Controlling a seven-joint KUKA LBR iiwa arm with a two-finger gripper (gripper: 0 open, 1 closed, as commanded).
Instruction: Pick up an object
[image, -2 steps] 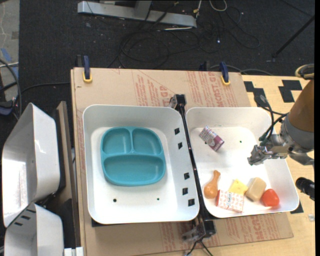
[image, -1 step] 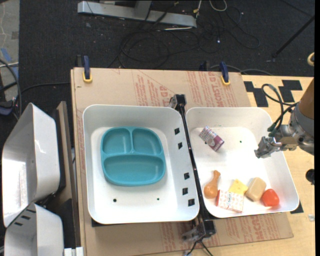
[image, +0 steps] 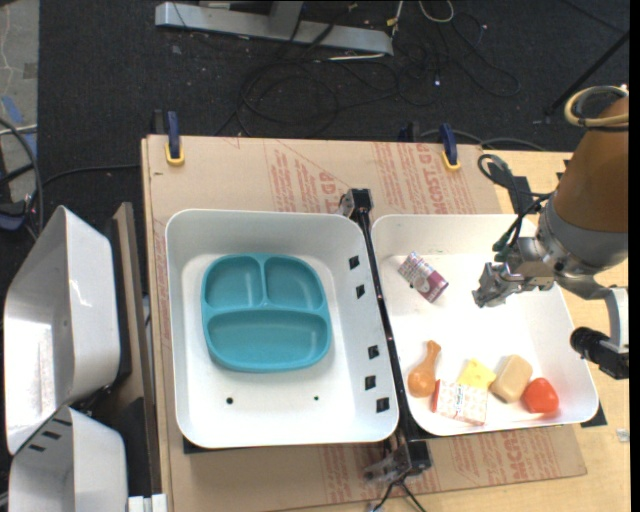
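You see the arm (image: 590, 200) reaching in from the right, its orange band above the grey wrist, bent down over the right bin (image: 440, 232); the jaws (image: 492, 290) hang over that bin's upper right part, and you cannot tell how far they stand apart. Near the jaws, to their left, lies a small purple-and-white packet (image: 423, 276). Along the bin's near edge you find an orange bowling-pin-shaped toy (image: 426, 369), a yellow block (image: 477, 374), a red-and-white carton (image: 461, 402), a tan block (image: 511, 378) and a red ball (image: 541, 396). The left bin (image: 200, 400) holds a teal divided plate (image: 266, 311). Both bins rest on the desk (image: 270, 170)
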